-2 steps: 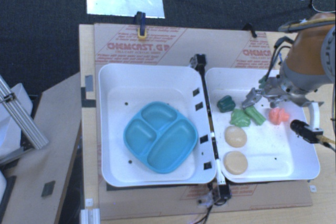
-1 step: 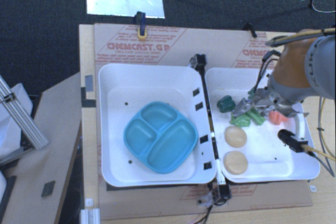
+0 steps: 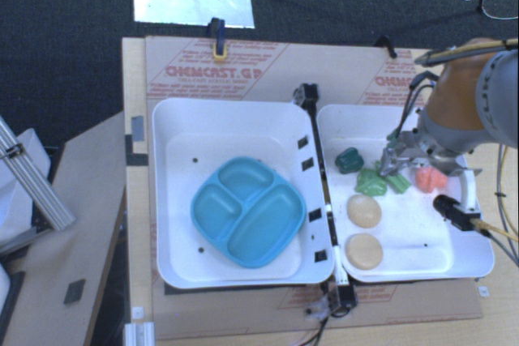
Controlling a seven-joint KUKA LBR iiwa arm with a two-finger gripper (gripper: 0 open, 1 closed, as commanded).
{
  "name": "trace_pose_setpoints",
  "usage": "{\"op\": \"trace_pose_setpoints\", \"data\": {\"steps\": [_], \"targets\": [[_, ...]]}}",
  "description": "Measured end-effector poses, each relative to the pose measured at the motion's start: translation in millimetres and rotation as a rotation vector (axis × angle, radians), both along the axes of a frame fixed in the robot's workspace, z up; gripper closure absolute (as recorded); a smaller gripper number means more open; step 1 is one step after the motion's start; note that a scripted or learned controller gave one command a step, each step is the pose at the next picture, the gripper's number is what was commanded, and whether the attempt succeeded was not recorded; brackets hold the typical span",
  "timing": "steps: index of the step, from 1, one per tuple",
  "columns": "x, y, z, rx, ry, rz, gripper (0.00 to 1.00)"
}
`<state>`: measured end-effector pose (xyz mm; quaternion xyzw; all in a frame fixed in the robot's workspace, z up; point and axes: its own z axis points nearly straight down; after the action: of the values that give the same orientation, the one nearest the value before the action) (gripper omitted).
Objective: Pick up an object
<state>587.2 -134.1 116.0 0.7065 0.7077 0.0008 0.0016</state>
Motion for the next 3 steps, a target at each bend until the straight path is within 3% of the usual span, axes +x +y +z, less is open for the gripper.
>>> {"op": "trace_pose_setpoints", "data": {"steps": [3], "targets": [[9, -7, 166, -0.001, -0.005, 0.003, 1.00]]}}
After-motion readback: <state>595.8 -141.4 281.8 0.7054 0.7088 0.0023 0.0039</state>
